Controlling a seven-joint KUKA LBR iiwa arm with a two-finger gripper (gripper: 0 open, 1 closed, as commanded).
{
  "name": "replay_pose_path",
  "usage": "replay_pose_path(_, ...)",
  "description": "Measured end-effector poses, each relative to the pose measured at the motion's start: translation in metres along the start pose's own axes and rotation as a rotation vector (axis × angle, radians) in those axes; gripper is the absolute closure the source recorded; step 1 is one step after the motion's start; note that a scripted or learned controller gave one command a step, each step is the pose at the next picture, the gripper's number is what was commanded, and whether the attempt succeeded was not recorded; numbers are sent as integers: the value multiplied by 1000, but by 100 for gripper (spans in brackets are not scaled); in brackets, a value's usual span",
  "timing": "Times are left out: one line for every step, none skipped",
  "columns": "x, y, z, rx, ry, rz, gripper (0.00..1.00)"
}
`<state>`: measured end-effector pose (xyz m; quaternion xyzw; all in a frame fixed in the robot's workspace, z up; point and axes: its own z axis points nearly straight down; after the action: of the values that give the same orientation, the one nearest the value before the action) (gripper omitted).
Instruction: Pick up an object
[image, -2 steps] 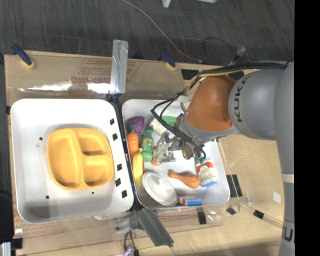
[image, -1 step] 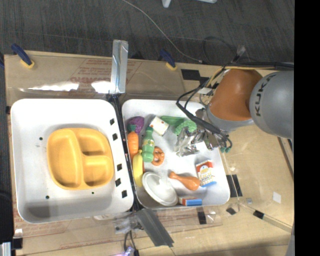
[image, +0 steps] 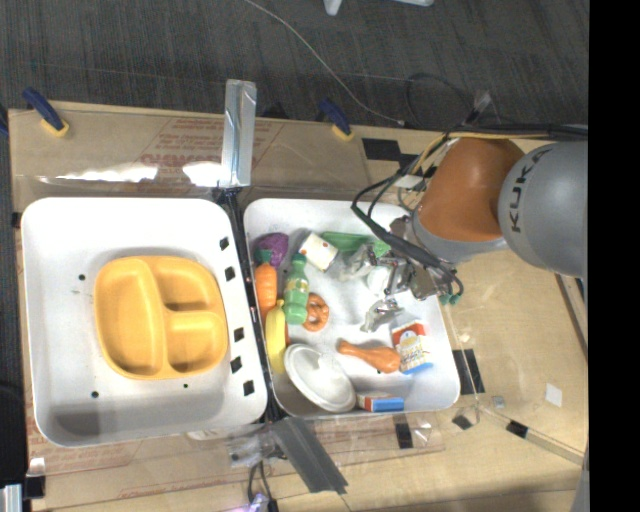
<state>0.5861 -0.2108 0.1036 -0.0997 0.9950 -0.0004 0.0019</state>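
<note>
Your gripper hangs low in the right bin, seemingly empty, though I cannot tell how its tips are set. Choose a piece lying apart: the chicken leg just below. Centre over its narrow end, avoiding the small carton beside it.

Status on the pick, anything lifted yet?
Done: the grey arm's pincer is down inside the right white bin, above the toys. In hand: nothing visibly gripped. Left: grasp and lift something, perhaps the orange toy drumstick or the pretzel nearby.
</note>
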Motion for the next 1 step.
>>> replay_pose_path(41, 53, 10, 0, 0, 30, 0)
